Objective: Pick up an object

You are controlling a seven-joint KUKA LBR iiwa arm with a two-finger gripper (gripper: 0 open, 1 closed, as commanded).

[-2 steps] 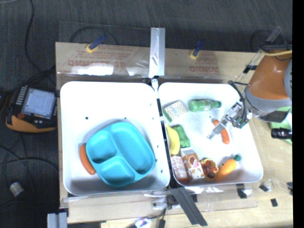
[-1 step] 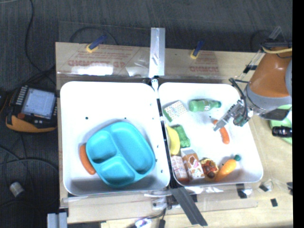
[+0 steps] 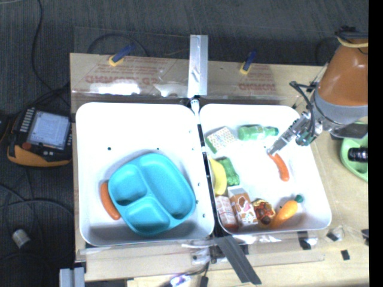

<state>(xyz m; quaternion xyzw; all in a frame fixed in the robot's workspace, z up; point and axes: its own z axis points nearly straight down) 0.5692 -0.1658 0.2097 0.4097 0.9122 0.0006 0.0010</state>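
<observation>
My gripper (image 3: 276,146) reaches into the right bin (image 3: 311,178) from the right, slanting down and left. Its tip sits just above the upper end of a red sausage (image 3: 281,167) that lies on the bin floor; whether they touch I cannot tell. Around it lie a green bottle (image 3: 257,131), a checkered packet (image 3: 219,138), a green vegetable (image 3: 229,171) and a banana (image 3: 218,178). Along the near wall are two small cartons (image 3: 236,210), a red fruit (image 3: 263,211) and a carrot (image 3: 286,210).
The left bin (image 3: 96,124) holds a blue divided plate (image 3: 152,193) with an orange sausage (image 3: 109,201) beside it. A green object (image 3: 356,154) sits on the bench right of the bins. A handheld unit (image 3: 42,133) lies at far left.
</observation>
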